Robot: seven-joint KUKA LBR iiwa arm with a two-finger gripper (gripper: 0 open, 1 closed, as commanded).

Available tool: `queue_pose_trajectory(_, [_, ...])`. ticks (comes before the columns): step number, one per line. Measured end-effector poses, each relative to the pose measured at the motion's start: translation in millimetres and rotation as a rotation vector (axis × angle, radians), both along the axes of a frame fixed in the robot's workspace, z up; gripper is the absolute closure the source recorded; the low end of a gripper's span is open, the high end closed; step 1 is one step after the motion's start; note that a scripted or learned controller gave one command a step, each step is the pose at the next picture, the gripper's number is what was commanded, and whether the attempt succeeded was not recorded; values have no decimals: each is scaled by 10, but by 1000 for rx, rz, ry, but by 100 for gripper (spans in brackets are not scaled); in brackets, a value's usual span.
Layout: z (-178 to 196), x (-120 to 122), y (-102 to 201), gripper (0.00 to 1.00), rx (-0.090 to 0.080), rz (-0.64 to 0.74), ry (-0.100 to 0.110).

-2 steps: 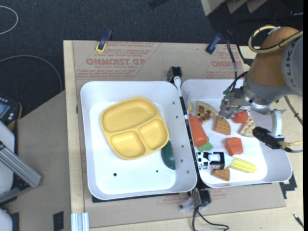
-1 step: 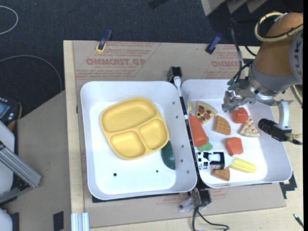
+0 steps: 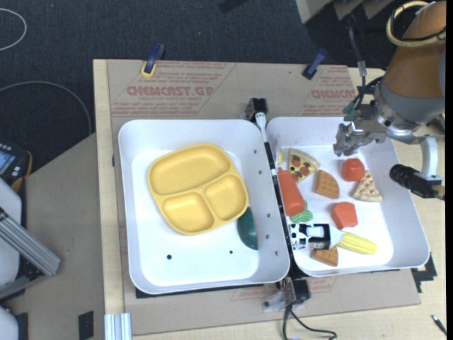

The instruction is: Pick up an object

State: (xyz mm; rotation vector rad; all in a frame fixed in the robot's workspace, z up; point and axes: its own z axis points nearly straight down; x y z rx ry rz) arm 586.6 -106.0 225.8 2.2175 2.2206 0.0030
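Jaws can't be read on your gripper [image 3: 345, 144], above the right bin [image 3: 414, 225]. Below it lies the red piece [image 3: 353, 168], close to the pizza wedge [image 3: 367, 188]; descend off-centre and you risk nudging both.

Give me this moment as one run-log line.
arm: over right bin | gripper: above bin's far edge, nothing seen held | nearest: red piece | yellow tray: left bin

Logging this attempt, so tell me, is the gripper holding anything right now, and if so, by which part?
Nothing shows between the fingers of the gripper. It hangs at the far edge of the right bin, just beyond the red toy.
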Motion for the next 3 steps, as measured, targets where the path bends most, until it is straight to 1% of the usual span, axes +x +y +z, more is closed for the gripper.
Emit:
queue_pose_trajectory(1, [102,444,315,100,1,4,-3])
queue_pose_trajectory(2, [-115,627,418,100,-1,1,0])
queue_pose_trajectory(3, [93,636,390,100,0,0,-1])
